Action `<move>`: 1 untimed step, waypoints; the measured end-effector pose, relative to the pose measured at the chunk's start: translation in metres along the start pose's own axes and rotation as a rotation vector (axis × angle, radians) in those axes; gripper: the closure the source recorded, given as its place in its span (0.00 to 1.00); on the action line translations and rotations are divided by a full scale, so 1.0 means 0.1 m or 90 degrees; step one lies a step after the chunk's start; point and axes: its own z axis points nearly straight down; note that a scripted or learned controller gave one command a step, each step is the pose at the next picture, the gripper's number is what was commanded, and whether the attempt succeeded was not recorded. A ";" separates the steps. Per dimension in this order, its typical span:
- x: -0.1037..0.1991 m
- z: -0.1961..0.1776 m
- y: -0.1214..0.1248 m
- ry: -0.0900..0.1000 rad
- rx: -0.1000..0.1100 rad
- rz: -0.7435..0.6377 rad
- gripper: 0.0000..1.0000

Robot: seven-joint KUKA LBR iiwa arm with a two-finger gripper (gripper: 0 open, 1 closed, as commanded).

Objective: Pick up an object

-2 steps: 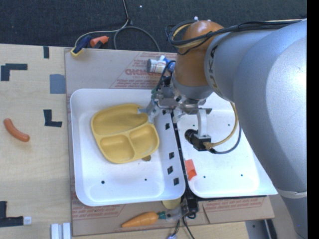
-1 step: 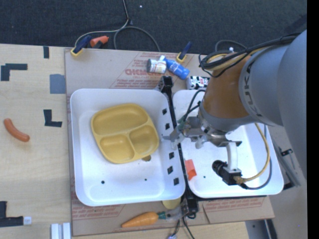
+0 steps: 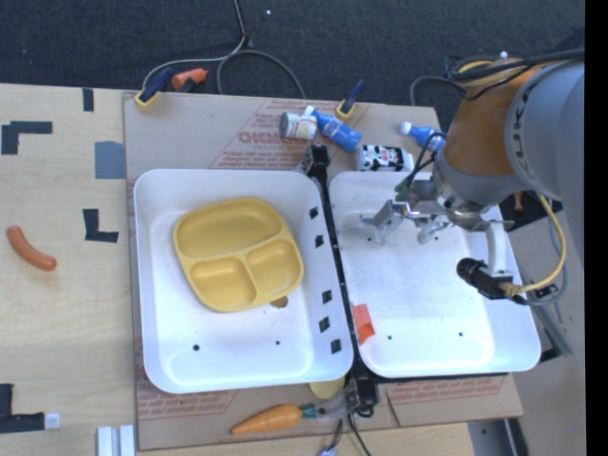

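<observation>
My gripper (image 3: 405, 226) hangs over the far part of the right bin (image 3: 427, 350), its two fingers spread open with nothing between them. A small orange-red piece (image 3: 363, 323) lies at the right bin's left edge, well in front of the gripper. In the left bin (image 3: 161, 350) rests a yellow divided plate (image 3: 237, 252). A small brown thing (image 3: 278, 302) peeks out from under the plate's near rim.
Behind the bins lie a white bottle (image 3: 298, 124), a blue bottle (image 3: 340, 132) and a black-and-white item (image 3: 382, 158). A carrot (image 3: 269, 418) lies in front of the bins, a sausage (image 3: 31, 248) far left. The grey-and-orange arm (image 3: 503, 131) covers the right bin's far right corner.
</observation>
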 end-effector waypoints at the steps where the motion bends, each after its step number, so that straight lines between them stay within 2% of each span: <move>1: 0.82 0.00 0.43 0.005 0.001 -0.009 0.00</move>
